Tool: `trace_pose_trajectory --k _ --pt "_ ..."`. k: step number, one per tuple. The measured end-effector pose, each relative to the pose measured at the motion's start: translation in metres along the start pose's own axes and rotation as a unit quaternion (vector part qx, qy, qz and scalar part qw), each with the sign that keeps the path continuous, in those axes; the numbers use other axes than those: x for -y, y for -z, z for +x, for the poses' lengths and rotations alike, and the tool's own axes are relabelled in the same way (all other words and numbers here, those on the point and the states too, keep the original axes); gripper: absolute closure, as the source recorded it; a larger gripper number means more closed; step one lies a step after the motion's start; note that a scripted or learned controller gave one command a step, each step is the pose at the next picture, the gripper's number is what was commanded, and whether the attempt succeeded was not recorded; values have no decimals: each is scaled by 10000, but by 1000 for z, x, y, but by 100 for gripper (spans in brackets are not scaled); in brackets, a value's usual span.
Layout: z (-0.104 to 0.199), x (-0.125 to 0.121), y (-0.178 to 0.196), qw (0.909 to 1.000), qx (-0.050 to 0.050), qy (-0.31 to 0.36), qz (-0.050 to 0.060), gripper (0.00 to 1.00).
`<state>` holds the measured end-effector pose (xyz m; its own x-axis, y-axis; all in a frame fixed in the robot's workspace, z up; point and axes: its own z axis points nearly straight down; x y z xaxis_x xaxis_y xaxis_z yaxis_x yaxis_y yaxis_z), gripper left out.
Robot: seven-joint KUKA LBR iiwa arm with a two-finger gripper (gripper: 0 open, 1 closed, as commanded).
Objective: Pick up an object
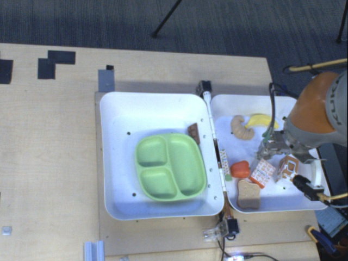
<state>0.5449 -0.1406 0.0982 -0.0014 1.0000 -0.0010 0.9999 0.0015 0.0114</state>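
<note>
The gripper [270, 147] hung low in the right bin [283, 203], just above a red-and-white packet [263, 173], with a tomato [240, 169] to its left; its grasp state could not be told, so nothing appeared lifted yet.

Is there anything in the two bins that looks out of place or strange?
One thing: a small brown piece lies against the left bin's right wall, beside the green divided plate, apart from the other items, which all lie in the right bin. Nothing looks spilled or broken.
</note>
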Motion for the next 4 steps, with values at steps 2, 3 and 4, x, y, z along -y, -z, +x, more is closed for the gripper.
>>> trace_pose_trajectory --k 2,3,4 --pt "1 -1 11 10000 -3 5 -13 100" --pt "1 -1 10 10000 -3 7 -12 0" --pt "47 56 -11 10000 5 -12 11 0"
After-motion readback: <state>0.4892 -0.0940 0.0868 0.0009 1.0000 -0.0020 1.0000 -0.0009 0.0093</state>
